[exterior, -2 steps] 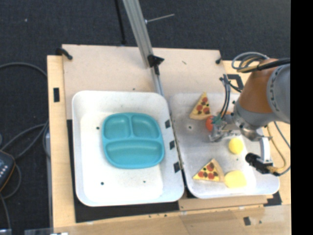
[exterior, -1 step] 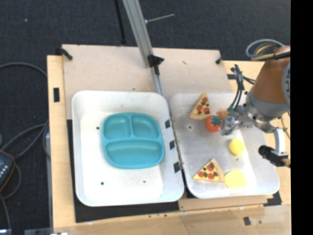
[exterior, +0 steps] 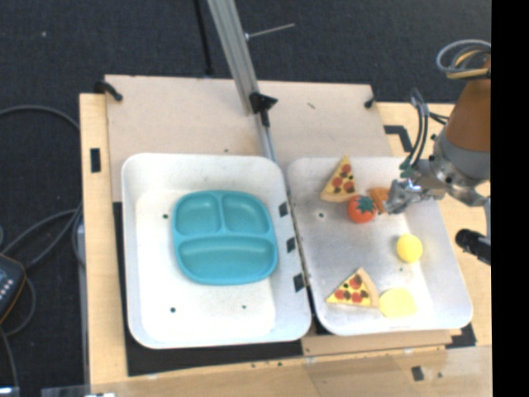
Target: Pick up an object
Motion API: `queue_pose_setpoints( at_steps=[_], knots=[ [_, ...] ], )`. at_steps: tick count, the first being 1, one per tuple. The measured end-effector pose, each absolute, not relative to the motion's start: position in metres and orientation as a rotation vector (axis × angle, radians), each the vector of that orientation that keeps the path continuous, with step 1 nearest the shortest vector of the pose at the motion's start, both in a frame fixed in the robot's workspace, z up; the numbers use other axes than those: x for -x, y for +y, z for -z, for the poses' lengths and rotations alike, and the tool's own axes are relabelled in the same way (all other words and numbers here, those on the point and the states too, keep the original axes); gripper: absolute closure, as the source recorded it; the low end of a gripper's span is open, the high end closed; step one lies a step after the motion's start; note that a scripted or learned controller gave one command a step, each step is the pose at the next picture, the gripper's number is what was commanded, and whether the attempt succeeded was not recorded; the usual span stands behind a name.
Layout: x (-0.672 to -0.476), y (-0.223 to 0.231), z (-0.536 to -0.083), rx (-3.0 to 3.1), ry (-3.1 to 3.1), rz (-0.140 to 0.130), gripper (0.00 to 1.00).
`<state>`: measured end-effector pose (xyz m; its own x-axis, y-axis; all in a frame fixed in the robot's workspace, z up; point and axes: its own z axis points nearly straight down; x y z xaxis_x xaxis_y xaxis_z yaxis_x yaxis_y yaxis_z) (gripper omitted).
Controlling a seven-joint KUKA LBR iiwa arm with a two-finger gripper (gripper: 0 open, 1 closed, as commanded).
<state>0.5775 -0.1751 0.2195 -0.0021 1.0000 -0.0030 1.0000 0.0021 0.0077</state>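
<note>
The gripper [exterior: 400, 195] partly hides an orange object [exterior: 378, 197] beside the tomato [exterior: 361, 209]; whether it grips is unclear.

Dark carpet [exterior: 74, 23] beneath wooden bench [exterior: 165, 110]

1. White bins: two, left [exterior: 149, 321] and right [exterior: 446, 304].
2. Teal divided plate [exterior: 223, 238]: one.
3. Pizza slices: two [exterior: 339, 180], [exterior: 353, 289].
4. Tomato [exterior: 361, 209]: one.
5. Yellow pieces: two [exterior: 409, 248], [exterior: 398, 303].
6. Small orange piece [exterior: 378, 196]: one.
</note>
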Motion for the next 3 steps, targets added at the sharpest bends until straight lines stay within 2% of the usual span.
queue_pose_setpoints(
  at_steps=[1, 2, 3],
  knots=[
    [-0.572, -0.130, -0.231, -2.213, 2.228, -0.004, 1.00],
    [-0.575, -0.074, -0.241, -2.211, 2.229, -0.006, 1.00],
    [-0.564, -0.023, -0.251, -2.212, 2.231, -0.005, 1.00]
  ],
)
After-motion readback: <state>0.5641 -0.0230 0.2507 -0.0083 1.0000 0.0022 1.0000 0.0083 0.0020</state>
